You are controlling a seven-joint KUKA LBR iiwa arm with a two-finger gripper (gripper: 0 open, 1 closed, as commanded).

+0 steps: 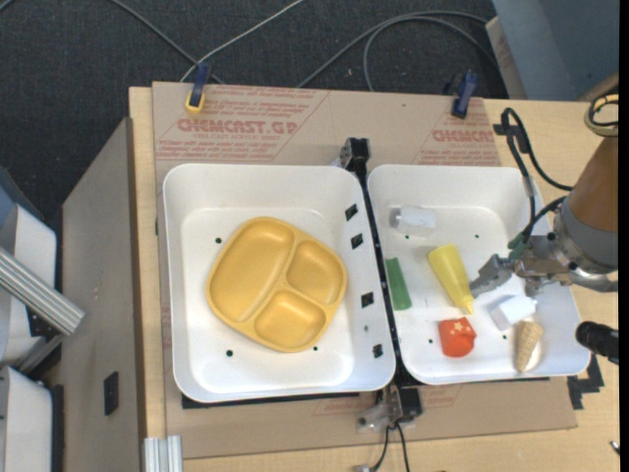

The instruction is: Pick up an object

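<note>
We see a smooth red object (456,336) and a ridged tan cone shape (528,345) lying nearest in the right bin (462,179), beside a small white block (511,312). Just above them the gripper (494,277) hangs low over the bin; we cannot tell how far it is parted, and nothing shows in its grasp. A glossy yellow bottle shape (451,274) lies touching its tip, a green stick (397,282) further left. In the left bin (187,264) rests a yellow three-part plate (276,283). Both bins sit on brown board (324,116) printed "CHEMCAST GP", with dark carpet (98,57) beyond.
</note>
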